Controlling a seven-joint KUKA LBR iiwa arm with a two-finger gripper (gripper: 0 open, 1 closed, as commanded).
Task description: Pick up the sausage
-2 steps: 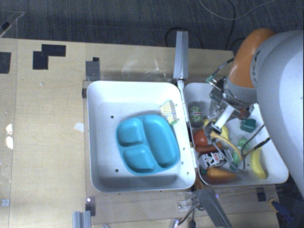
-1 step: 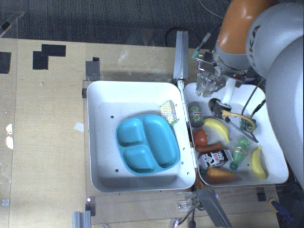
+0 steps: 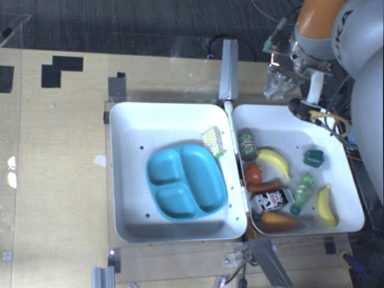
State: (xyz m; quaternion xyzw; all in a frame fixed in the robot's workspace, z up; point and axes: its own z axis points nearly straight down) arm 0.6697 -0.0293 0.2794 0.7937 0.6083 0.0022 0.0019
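Carrot [image 3: 279,221] at the near edge of the right bin [image 3: 354,179], with a black-and-white carton [image 3: 270,200] just behind it. Sausage [image 3: 266,186], dark red-brown, lies behind the carton near the bin's left wall, touching a tomato [image 3: 252,174]. 2 bananas [image 3: 274,161] [image 3: 325,205] lie farther right. Left bin [image 3: 129,161] holds a blue tray [image 3: 186,182]. Gripper [image 3: 282,83] hangs beyond the right bin's far edge; jaw state cannot be told.

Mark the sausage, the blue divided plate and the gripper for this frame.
sausage [image 3: 266,186]: camera view, middle of its brown body.
blue divided plate [image 3: 207,200]: camera view, its right rim.
gripper [image 3: 282,86]: camera view, between its fingertips.
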